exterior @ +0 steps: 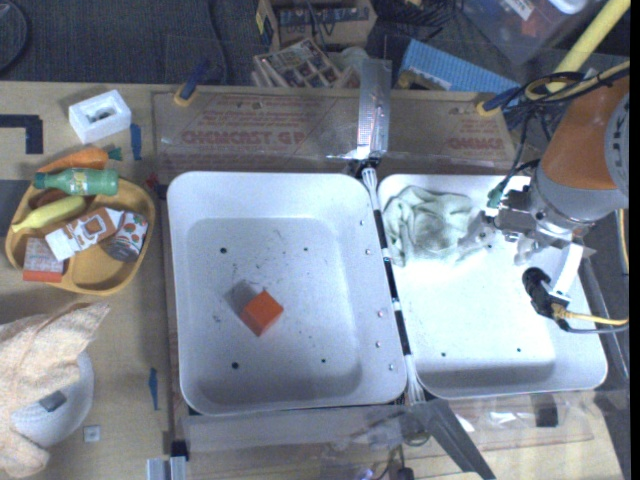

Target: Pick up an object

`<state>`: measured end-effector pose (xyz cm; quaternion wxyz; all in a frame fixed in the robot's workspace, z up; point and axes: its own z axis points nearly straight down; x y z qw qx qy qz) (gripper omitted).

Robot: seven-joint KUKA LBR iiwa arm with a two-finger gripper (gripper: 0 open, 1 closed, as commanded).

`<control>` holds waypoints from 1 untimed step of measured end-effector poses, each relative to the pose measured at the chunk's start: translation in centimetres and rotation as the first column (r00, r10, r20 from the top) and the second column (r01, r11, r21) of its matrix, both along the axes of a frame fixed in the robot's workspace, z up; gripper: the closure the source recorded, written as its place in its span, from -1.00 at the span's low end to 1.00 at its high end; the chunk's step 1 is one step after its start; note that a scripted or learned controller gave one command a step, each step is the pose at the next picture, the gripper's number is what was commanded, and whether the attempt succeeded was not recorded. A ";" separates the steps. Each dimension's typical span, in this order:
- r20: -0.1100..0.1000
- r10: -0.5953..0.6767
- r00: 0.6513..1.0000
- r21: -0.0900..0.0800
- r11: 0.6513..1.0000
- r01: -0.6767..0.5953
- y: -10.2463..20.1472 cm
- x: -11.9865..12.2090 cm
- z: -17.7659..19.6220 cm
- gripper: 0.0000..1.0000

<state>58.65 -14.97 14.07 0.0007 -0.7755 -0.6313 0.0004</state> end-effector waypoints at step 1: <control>0.004 0.106 0.994 -0.003 0.994 -0.106 0.0 5.7 -2.0 -1.00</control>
